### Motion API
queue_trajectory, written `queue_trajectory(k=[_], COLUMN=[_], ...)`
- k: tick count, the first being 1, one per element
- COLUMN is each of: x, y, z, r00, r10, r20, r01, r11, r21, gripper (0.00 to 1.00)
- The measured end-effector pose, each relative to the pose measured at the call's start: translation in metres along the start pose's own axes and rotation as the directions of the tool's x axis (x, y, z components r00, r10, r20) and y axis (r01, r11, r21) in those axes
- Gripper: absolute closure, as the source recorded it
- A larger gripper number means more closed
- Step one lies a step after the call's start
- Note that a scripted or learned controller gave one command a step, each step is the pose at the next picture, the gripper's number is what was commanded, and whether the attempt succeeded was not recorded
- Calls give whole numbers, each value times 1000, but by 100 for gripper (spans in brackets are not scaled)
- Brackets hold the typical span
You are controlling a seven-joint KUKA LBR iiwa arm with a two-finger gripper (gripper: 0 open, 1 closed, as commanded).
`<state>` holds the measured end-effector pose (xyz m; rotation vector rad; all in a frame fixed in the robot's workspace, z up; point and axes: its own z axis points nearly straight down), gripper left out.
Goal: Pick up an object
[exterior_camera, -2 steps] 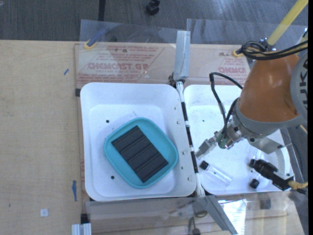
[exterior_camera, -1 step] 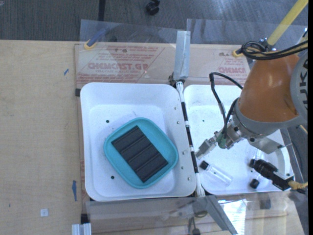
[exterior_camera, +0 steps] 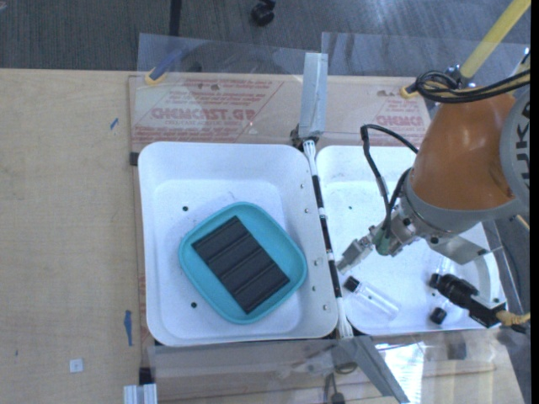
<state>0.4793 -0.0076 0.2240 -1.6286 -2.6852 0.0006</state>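
Both white bins [exterior_camera: 168, 225] are looking like smooth, matt plastic. The teal tray [exterior_camera: 202, 289] near the left bin's front edge is showing a smooth plastic rim with a soft sheen, while its dark ribbed insert [exterior_camera: 240, 263] is looking matt. The bench [exterior_camera: 59, 225] is showing a pale, matt wood-like surface. The arm's orange band [exterior_camera: 463, 158] is gleaming as glossy, smooth plastic.
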Motion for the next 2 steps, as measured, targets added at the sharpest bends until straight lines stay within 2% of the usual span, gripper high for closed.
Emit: queue_trajectory(k=[1, 2], x=[27, 27], y=[49, 50], z=[-96, -106], r00=[999, 999], r10=[-50, -53], r20=[2, 5], r01=[50, 53], r11=[999, 999], r21=[-3, -6], gripper=[0, 100])
